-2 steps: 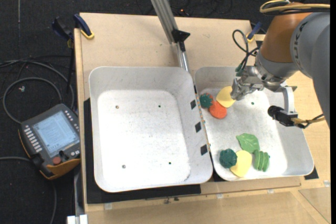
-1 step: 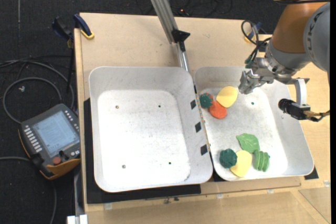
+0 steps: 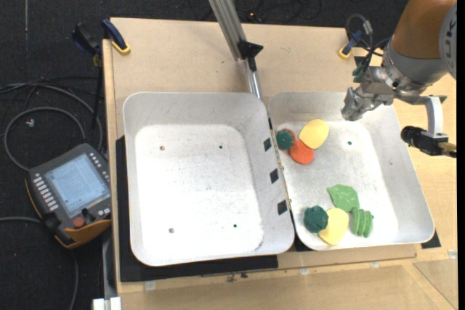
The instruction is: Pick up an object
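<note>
Overhead, hand (image 3: 352, 109) hovers above right bin (image 3: 396, 156).

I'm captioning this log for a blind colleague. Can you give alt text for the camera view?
The hand hovers over the right bin's far edge, above yellow, orange and green toys. More green and yellow toys cluster near its front. The left bin sits beside it.

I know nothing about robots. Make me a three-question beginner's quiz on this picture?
1. True or false: all the toys lie in the right bin.
2. The gripper hangs over that bin's: A) far edge, B) near edge?
3. Which toy touches the orange piece on its far right side?

Key: 1 true; 2 A; 3 the yellow piece.
</note>
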Controlling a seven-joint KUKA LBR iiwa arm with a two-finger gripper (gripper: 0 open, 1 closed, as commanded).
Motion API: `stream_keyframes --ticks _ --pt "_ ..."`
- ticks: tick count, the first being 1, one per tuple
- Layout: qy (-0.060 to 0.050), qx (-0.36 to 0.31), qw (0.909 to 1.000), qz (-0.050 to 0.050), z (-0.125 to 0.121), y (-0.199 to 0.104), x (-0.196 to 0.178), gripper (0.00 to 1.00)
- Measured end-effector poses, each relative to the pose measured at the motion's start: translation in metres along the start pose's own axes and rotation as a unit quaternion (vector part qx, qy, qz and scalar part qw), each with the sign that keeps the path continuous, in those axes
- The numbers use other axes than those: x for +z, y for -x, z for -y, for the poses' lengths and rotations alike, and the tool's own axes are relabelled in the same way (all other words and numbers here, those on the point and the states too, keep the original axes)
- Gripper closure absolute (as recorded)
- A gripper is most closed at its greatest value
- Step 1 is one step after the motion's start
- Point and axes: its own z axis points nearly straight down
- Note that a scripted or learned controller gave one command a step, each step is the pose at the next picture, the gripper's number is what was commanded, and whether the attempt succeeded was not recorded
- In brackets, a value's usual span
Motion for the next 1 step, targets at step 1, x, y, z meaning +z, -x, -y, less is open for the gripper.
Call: stream_keyframes --ticks 1 --pt "0.001 -0.003 1.0 0.0 -0.0098 -0.0069 -0.0527 1.0"
